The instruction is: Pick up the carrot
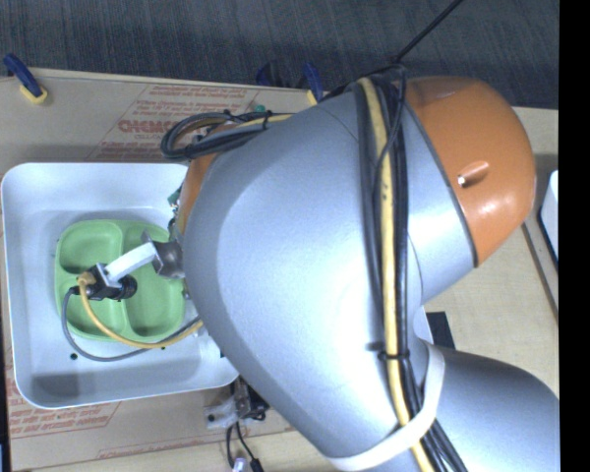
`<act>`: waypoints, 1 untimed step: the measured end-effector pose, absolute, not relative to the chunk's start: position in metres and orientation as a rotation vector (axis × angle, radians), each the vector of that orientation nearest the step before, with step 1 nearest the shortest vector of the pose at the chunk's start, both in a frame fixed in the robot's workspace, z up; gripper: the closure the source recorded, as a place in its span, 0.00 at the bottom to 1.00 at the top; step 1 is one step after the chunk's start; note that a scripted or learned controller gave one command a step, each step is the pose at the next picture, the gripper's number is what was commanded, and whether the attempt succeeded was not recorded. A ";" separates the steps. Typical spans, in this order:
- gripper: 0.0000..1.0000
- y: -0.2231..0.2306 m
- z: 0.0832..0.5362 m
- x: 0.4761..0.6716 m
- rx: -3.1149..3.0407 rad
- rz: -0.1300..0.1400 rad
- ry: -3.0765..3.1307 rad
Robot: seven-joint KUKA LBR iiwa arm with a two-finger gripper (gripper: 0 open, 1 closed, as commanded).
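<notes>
Grey arm (305, 264) over left bin (20, 264), green divided tray (90, 244) inside

Our grey arm (315, 264) reaches in from the right, its bulk hanging directly over the gripper (170, 256), whose metal edge peeks out at the arm's left side. The orange band (477, 180) sits well behind the gripper, up and right.

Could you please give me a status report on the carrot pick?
Arm reaching over the left bin, by the green plate. Carrot pick unconfirmed. Arm's bulk covers much of the bench.
</notes>
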State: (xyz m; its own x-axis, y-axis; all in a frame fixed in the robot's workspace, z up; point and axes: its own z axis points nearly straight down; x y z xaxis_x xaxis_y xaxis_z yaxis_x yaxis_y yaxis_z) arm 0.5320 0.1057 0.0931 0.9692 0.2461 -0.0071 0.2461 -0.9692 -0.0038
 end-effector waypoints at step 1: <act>1.00 0.109 0.102 0.531 -3.106 0.023 -0.403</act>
